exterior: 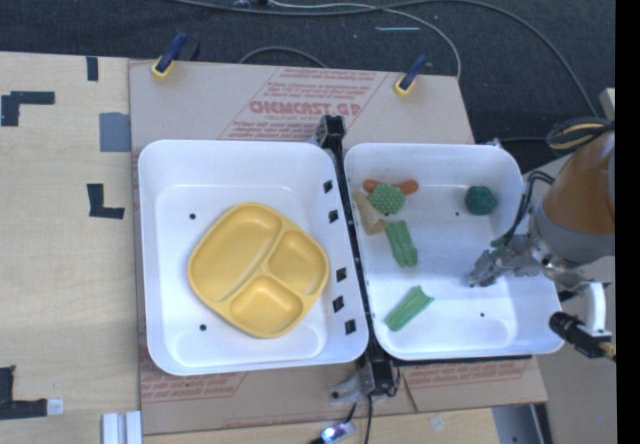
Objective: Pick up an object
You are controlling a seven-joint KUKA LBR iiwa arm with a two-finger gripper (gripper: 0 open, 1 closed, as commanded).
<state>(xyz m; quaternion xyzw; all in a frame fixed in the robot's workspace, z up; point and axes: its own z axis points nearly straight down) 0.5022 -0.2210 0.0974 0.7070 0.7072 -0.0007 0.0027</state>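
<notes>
I see a tabletop [60,262] of pale wood with a cardboard sheet [300,102] under two white bins. Nearest me in the right bin [440,332] lies a flat green piece [408,308]; the gripper [484,272] hangs low at that bin's right side, apart from every object, and I cannot tell how its fingers stand. Farther back are a green ridged toy [402,243], a round dark green ball [481,199], and a green-and-orange toy [389,194]. The left bin [165,182] holds a yellow divided plate [259,269].
</notes>
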